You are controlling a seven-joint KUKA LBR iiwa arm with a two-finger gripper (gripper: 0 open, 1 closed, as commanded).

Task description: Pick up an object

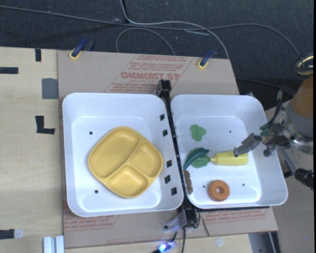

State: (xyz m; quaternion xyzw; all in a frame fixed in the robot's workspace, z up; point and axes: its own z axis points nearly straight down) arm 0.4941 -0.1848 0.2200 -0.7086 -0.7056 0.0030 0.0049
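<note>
The right bin (253, 109) holds three toys. A small green broccoli piece (198, 132) lies near its middle. A yellow corn cob (229, 158) with dark green leaves (196, 157) lies across the bin. An orange-brown doughnut (218, 190) rests near the front edge. My gripper (253, 142) reaches in from the right, its dark fingers just above the corn's right end, with nothing seen between them.
The left bin (76, 109) holds a yellow divided plate (126, 161). A black divider with clips (171, 152) runs between the bins. Both bins sit on cardboard (147, 73), and cables (163, 33) lie on the dark cloth behind.
</note>
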